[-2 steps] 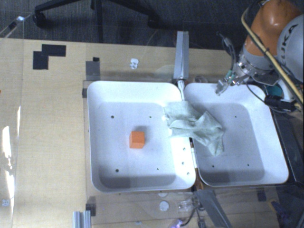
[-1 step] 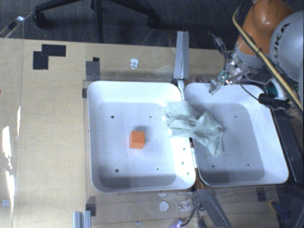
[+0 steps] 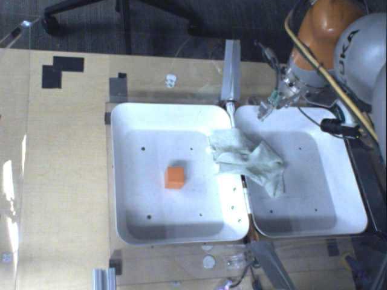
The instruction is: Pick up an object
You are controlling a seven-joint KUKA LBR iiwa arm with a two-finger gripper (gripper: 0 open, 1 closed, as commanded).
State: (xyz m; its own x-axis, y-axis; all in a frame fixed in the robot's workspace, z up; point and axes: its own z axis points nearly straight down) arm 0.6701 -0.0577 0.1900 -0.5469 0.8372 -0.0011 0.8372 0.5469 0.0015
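Observation:
An orange cube (image 3: 175, 177) rests on the floor of the left bin (image 3: 130, 162), a little left of its middle. A pale grey-green cloth (image 3: 249, 160) is draped over the divide between the two bins, part in each. My gripper (image 3: 268, 107) hangs above the back left corner of the right bin (image 3: 338, 192), well apart from the cloth and far from the cube. Nothing shows between its fingers.
A grey metal post (image 3: 230, 71) stands behind the gap between the bins. Cables (image 3: 338, 127) run along the right bin's back right side. Black chair legs (image 3: 121, 5) lie on the floor beyond the bench.

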